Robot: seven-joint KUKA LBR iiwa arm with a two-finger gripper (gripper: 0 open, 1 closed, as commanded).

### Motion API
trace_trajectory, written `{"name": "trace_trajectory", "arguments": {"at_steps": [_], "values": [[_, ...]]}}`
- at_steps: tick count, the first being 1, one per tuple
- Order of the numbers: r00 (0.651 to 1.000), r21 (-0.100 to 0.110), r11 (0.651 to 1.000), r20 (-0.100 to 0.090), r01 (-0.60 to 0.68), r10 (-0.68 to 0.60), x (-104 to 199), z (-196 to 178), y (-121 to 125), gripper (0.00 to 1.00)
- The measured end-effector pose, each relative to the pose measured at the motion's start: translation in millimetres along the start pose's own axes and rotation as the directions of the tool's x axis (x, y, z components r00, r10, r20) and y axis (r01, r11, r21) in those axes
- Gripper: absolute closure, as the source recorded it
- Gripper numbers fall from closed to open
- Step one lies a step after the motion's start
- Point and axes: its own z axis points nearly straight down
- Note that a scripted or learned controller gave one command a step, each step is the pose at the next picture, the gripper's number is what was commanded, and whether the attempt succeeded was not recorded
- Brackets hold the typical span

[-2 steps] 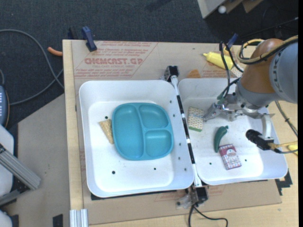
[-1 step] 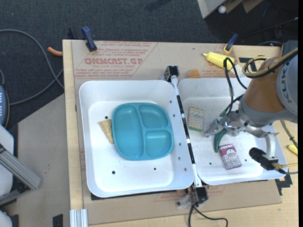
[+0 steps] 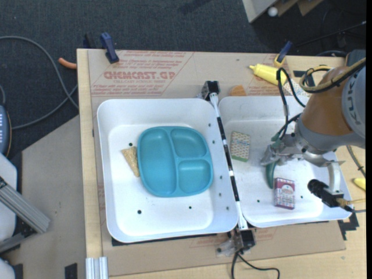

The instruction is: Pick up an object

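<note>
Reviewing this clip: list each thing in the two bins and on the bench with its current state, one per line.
Blue divided plate: flat, right side up, in left bin.
Tan sponge: partly tucked under the plate's left edge.
Patterned pad: flat in right bin.
Red box: lying flat, untouched.
Green object: under the gripper; grip unclear.
Yellow object: on bench, outside bins.

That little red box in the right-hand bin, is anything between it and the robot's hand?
Nothing visible lies between them. The hand hangs just above and left of the red box, with a dark green object under it. The speckled sponge lies farther left, out of the way.
</note>
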Motion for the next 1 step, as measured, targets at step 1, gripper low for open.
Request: {"name": "trace_trajectory", "arguments": {"at_steps": [1], "values": [[1.000,-0.001,1.000,0.000,0.003,-0.003,67.9,-90.8,29.9,1.00]]}}
